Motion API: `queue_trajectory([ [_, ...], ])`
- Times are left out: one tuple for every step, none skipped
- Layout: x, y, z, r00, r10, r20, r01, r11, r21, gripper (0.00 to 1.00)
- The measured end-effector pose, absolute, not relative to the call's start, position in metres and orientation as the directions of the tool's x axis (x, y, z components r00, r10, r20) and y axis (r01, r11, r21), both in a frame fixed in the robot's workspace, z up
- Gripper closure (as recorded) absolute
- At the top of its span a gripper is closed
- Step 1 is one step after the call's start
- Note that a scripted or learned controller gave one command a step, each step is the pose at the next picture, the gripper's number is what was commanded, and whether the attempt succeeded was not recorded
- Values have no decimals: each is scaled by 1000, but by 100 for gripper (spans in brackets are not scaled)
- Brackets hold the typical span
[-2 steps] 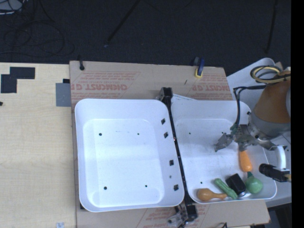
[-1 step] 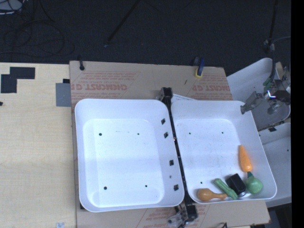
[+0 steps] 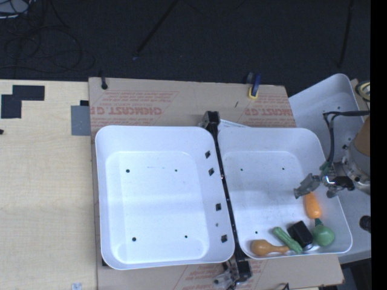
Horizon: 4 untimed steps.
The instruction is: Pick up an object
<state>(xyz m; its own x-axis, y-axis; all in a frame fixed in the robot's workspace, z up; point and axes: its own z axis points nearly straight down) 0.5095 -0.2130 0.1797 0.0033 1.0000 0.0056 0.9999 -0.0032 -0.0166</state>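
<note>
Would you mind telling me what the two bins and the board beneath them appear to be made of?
The left bin and right bin look like smooth, matte white plastic with moulded, rounded corners. The board beneath appears to be brown corrugated cardboard, flat and printed with red lettering.

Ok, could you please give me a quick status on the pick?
Gripper open, nothing held. Hovering above orange piece in right bin. Green, black toys close by.

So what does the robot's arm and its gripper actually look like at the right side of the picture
The two-finger gripper is small, dull grey metal with silvery highlights, its thin dark fingers splayed like prongs. Behind it sits a pale grey wrist block with a patch of the arm's orange band above. A thin black cable loops from the wrist up along the arm. No markings are legible.
</note>
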Motion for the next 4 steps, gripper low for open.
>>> queue_trajectory([
  [477, -154, 350, -5, 1000, -1, 1000, 5, 15, 0],
  [555, -68, 486, -12, 1000, -1, 1000, 12, 17, 0],
  [648, -71, 540, -4, 1000, -3, 1000, 4, 7, 0],
  [642, -29, 280, -3, 1000, 1, 1000, 3, -17, 0],
])
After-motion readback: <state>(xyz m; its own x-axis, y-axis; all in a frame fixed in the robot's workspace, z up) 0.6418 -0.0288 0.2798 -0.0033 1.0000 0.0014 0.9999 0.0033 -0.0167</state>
